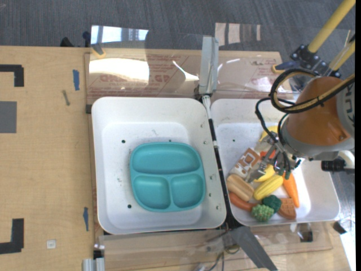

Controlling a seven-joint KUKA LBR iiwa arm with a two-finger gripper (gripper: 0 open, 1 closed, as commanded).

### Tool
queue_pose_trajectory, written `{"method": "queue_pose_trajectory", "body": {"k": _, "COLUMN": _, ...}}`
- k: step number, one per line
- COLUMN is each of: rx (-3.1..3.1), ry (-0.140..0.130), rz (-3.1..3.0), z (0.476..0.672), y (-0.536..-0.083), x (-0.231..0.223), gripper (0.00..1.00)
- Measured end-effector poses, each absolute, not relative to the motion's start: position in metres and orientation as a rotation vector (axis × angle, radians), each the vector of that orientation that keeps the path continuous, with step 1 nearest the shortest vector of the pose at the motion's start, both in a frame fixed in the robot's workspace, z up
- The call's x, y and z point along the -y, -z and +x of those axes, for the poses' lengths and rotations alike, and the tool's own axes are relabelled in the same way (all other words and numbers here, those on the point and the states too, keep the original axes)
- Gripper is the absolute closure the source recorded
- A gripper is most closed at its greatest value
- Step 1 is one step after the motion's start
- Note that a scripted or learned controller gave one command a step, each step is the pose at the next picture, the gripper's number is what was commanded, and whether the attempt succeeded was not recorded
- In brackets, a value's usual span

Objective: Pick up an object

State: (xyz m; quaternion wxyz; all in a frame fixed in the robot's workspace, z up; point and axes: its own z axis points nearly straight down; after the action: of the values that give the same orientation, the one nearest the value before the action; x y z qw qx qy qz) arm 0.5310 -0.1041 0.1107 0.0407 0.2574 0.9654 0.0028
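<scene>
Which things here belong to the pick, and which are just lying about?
Job:
- gripper
- yellow toy banana
- orange toy carrot
- green toy broccoli
- tan toy bread roll

Lying about:
- teal three-compartment plastic tray
- left white bin

The two white bins (107, 117) look like smooth moulded plastic with a faint sheen. The teal divided plate (167, 175) in the left one is plastic too, its finish satin rather than glossy. The bench top (39, 168) reads as matt brown cardboard or fibreboard. Behind the bins stand clear plastic sheets (146, 69), glossy and catching bright reflections. The toy foods in the right bin appear to be plastic: the yellow banana (267, 187) smooth and slightly shiny, the broccoli (262, 212) bumpy. The arm's orange band (316, 114) is smooth and semi-gloss.
</scene>
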Motion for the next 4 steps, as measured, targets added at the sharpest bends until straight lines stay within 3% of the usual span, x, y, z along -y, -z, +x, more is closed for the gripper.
{"method": "queue_pose_trajectory", "body": {"k": 2, "rx": -2.942, "ry": -0.012, "rz": 0.934, "z": 0.555, "y": -0.110, "x": 0.099, "gripper": 0.00}}
{"method": "queue_pose_trajectory", "body": {"k": 3, "rx": -2.871, "ry": -0.030, "rz": 1.123, "z": 0.551, "y": -0.109, "x": 0.102, "gripper": 0.00}}
{"method": "queue_pose_trajectory", "body": {"k": 4, "rx": -2.894, "ry": -0.014, "rz": 1.073, "z": 0.560, "y": -0.109, "x": 0.099, "gripper": 0.00}}
